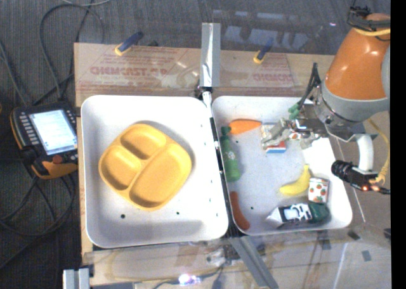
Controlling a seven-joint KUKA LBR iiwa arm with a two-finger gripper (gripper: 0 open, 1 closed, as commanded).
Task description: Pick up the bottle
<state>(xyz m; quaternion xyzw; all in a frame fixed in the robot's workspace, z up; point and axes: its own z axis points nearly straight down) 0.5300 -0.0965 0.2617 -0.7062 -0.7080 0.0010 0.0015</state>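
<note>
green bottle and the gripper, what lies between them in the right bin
In the camera view, the carrot lies between the green bottle and the gripper, over bare bin floor.

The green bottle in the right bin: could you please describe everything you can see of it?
The green bottle looks like glossy plastic, dark green with a narrow neck and a darker cap end. It lies on its side on the floor of the right bin, along the bin's left wall, neck pointing to the far edge. Its cap end lies close to the carrot's blunt end; contact is unclear. The gripper is off to its right, apart from it.
</note>
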